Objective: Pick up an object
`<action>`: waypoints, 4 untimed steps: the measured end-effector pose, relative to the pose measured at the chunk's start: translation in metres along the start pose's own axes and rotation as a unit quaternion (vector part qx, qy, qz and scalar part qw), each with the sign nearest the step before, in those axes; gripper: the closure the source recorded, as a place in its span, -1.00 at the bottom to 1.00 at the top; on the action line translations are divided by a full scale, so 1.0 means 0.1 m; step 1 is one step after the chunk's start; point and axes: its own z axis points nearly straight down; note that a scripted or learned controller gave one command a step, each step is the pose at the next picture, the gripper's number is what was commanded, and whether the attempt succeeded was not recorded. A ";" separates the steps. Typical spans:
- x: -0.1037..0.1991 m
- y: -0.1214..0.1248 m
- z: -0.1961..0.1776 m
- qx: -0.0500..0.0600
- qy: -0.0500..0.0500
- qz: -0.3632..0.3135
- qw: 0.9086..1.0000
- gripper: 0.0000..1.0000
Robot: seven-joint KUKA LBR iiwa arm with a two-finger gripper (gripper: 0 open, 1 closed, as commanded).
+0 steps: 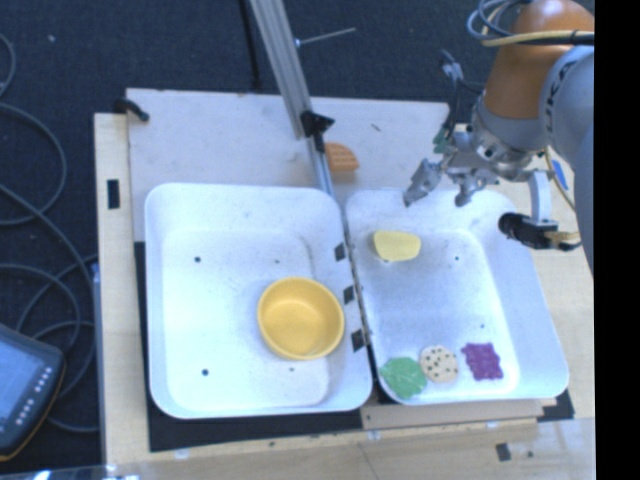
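My gripper (440,190) hovers over the far edge of the right bin (520,298), fingers spread apart with nothing between them. Just below and left of it lies a flat yellow piece (397,245) on the bin floor. Along the near edge of the same bin sit a green round piece (403,376), a cookie with dark dots (438,363) and a purple piece (483,360). A yellow bowl (300,317) stands in the left bin (200,278).
A slanted metal pole (290,78) rises from between the bins at the back. An orange object (341,159) lies on the bench behind the bins. Cables hang beside the arm's wrist at the right.
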 end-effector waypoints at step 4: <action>-0.06 0.13 0.35 -0.007 0.000 0.000 1.000 1.00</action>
